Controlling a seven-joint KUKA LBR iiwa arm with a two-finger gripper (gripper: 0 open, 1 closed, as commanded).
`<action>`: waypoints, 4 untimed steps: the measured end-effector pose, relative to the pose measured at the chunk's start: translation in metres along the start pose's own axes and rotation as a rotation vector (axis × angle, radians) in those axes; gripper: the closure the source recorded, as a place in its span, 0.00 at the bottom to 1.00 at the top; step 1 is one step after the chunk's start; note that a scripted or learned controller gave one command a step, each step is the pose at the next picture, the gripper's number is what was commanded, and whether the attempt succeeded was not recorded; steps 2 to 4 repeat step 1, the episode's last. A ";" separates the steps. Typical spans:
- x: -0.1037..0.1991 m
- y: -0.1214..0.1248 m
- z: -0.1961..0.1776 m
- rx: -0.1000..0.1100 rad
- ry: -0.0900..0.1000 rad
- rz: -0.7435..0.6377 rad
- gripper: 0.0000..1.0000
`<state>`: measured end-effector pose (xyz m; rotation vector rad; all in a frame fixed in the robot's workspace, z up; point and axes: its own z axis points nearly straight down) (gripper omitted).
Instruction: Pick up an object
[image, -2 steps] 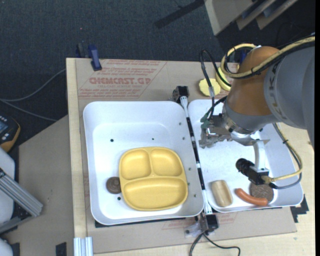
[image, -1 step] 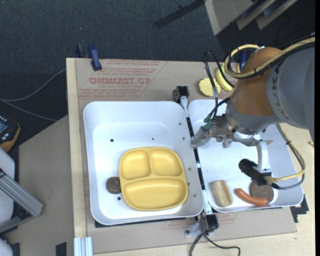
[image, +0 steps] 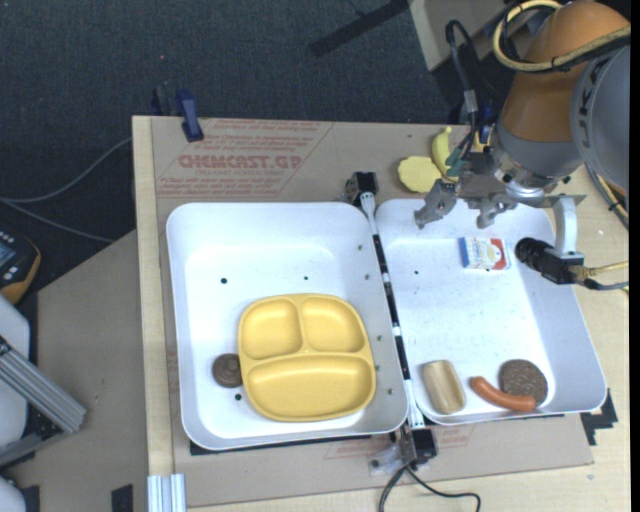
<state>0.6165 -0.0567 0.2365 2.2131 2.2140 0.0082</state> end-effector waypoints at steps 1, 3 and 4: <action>-0.107 0.014 0.069 0.014 0.000 0.008 0.00; -0.107 0.014 0.069 0.014 0.000 0.008 0.00; -0.107 0.014 0.069 0.014 0.000 0.008 0.00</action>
